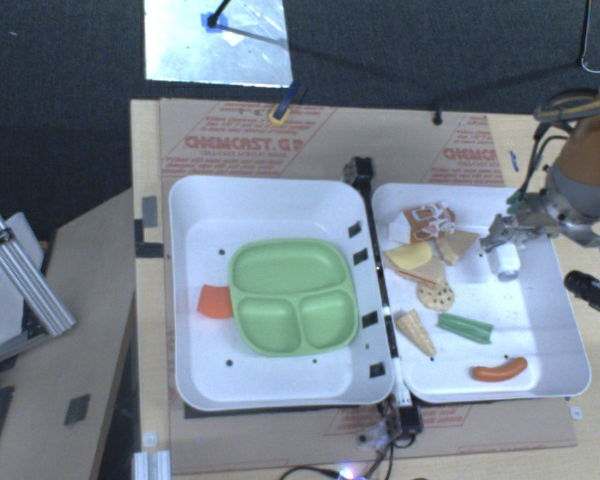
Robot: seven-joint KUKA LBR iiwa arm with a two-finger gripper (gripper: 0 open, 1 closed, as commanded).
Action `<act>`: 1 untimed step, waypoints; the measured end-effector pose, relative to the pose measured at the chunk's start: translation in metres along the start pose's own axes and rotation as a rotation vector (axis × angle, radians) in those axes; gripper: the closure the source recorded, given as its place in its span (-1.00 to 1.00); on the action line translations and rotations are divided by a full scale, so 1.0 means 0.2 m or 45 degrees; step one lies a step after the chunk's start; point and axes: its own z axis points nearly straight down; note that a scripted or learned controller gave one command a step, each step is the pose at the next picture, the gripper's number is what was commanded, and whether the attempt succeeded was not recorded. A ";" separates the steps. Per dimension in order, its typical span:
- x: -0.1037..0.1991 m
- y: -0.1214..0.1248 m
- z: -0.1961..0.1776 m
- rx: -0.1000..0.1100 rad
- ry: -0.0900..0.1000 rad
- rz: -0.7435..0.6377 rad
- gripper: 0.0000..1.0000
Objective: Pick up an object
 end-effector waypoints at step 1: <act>-0.03 0.00 -0.22 0.001 0.000 0.001 1.00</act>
